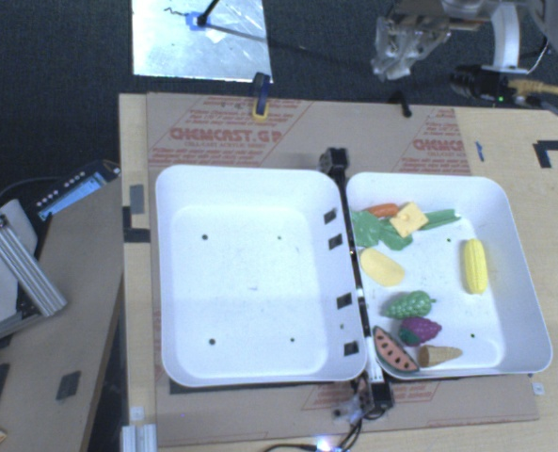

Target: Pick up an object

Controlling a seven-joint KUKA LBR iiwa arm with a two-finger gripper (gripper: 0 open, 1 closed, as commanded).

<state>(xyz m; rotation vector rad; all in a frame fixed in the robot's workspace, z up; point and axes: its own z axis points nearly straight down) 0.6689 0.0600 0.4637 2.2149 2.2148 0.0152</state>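
The right bin (526,295) holds several toy foods. An orange carrot (384,210), a yellow block (409,219) and green leafy pieces (376,233) lie near its back left. A pale yellow oval (382,267) sits by the divider, and a yellow corn cob (474,266) lies further right. Green grapes (408,303), purple grapes (418,329), a watermelon slice (391,350) and a cone (438,354) cluster at the front left. My gripper (398,55) hangs high above the bench, behind the right bin, with nothing seen in it.
The left bin (250,179) stands beside the right one, with black clips (335,163) along the shared edge. A shiny foil sheet (199,26) lies at the back left, with a yellow clamp (260,102) near it. An aluminium frame (15,262) stands at far left.
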